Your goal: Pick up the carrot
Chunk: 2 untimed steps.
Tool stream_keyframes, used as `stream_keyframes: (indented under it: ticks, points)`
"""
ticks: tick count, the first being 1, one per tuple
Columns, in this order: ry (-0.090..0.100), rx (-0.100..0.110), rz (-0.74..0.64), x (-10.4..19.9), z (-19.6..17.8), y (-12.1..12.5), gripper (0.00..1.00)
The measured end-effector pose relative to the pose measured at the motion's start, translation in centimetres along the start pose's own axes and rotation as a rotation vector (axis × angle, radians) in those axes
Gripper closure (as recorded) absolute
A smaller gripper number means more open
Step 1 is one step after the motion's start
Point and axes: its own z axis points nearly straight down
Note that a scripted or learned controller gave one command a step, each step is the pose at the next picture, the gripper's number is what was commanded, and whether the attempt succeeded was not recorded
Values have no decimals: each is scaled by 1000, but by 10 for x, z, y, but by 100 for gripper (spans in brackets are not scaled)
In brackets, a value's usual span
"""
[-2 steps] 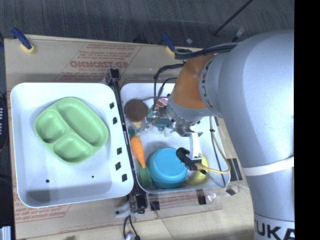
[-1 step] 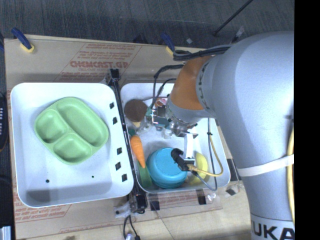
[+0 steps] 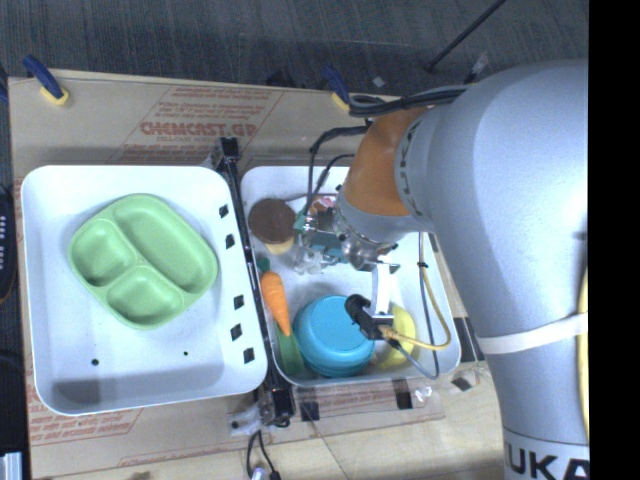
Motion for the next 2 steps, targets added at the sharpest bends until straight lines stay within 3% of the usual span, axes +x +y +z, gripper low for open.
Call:
stream_keyframes:
  ticks: [1, 2]
  points:
    - [1, -16, 244, 59, -92, 3, 100]
    - [2, -14, 484, 130, -130, -30, 100]
